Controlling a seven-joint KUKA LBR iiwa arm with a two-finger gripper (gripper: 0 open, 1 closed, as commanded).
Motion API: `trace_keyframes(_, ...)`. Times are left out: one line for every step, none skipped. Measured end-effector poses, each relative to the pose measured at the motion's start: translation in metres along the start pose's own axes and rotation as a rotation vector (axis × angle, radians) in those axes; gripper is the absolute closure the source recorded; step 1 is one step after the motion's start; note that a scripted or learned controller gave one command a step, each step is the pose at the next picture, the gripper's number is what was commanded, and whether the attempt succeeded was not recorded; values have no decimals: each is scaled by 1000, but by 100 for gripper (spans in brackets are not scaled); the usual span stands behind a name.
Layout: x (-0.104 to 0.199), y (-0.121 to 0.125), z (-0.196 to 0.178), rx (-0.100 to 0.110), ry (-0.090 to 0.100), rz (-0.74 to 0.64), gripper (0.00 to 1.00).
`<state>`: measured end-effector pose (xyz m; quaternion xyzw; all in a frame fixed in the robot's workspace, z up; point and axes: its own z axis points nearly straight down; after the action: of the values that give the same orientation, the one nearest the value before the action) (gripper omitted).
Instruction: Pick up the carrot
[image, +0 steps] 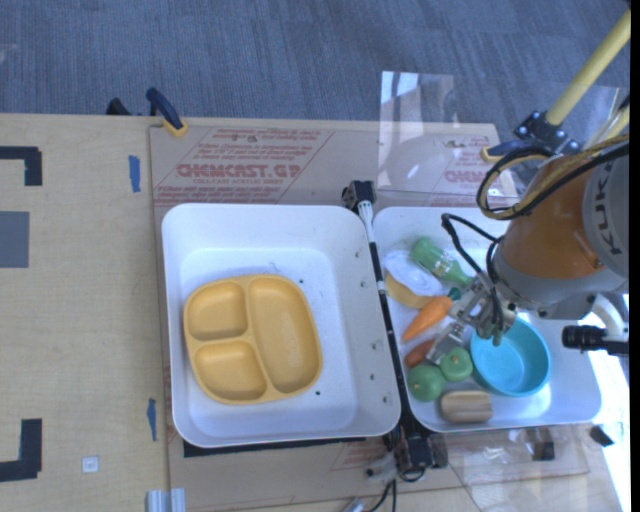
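Note:
The orange carrot (427, 317) lies slanted in the left part of the right bin (575, 405), between a pale yellow piece above it and a small reddish piece below it. My gripper (463, 325) hangs low over the bin just to the right of the carrot's thick end, beside the blue bowl. The carrot rests among the other items, and nothing shows it lifted.
The right bin also holds a green bottle-shaped item (436, 257), a white item (408, 270), green fruits (428, 381), a blue bowl (512, 364) and a tan roll (465, 405). A yellow divided plate (251, 337) sits in the left bin (200, 235). Black and yellow cables trail by the arm.

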<state>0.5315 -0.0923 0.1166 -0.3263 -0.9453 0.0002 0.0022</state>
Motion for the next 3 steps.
trace_keyframes(-43, -1, 27, -12, -15, 443, 0)
trace_keyframes(-65, 30, 27, -9, -11, 711, 0)
trace_keyframes(-102, 57, 28, -7, -8, 921, 0)
